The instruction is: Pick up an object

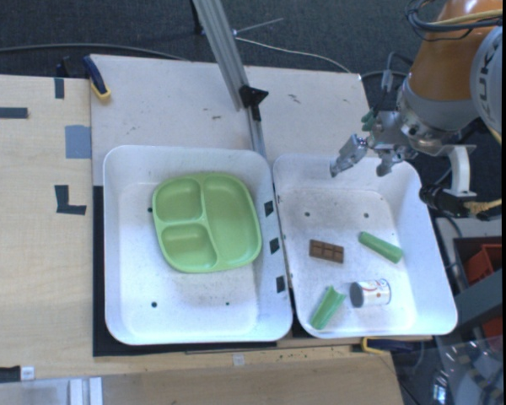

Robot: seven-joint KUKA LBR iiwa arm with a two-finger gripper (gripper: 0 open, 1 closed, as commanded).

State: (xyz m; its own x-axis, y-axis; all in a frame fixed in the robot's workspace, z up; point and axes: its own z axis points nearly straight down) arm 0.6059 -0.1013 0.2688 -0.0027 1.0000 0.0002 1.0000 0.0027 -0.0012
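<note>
Tool (pixel 364 160) hangs with its two fingers spread and nothing between them, over the far rim of the shallow white right bin (pixel 422 226), with bare bin floor just below it. Brown chocolate bar (pixel 326 251) lies well apart toward the near side, two green sticks (pixel 379 246) (pixel 326 308) and small white cup (pixel 371 294) beyond it.

The arm (pixel 455 66) was grey with an orange band, black cables looped above it, and the gripper (pixel 364 160) was grey metal
</note>
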